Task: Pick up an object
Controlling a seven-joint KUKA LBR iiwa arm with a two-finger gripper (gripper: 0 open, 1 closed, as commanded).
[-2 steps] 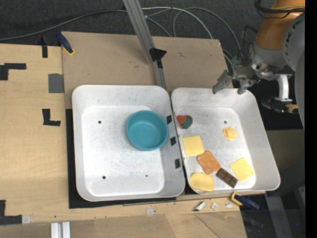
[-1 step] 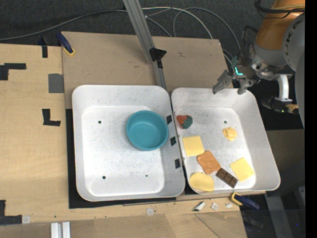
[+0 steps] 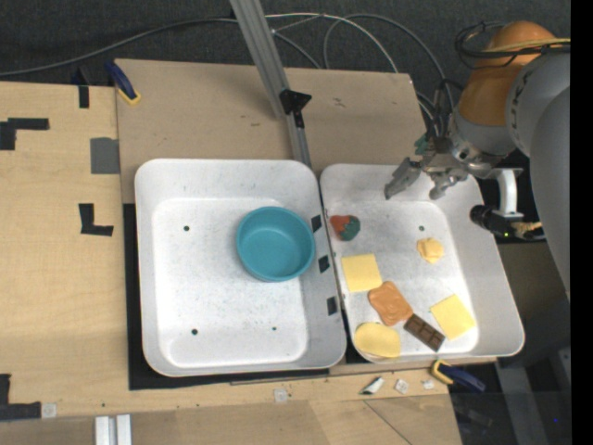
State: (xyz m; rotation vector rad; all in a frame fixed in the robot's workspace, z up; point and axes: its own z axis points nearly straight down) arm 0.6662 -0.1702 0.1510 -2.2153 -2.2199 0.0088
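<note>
The arm runs off the right edge, its hand [image 3: 417,185] spread open and holding nothing above the right bin [image 3: 491,276], where seven small food pieces lie, one blue bowl [image 3: 274,243] in the left bin [image 3: 167,248].

Grey, smooth-shelled robot arm [image 3: 547,109] at the upper right of the frame, rounded in its casing. Glossy orange band [image 3: 500,72] wrapped around the rounded joint above the wrist. Below that, a grey metal two-finger gripper [image 3: 422,183] with dull, angular fingers [image 3: 400,180], a small greenish spot at its left side. Thin black cables looped over the orange joint at the top right. White bracket-like part with black fittings low on the right.
</note>
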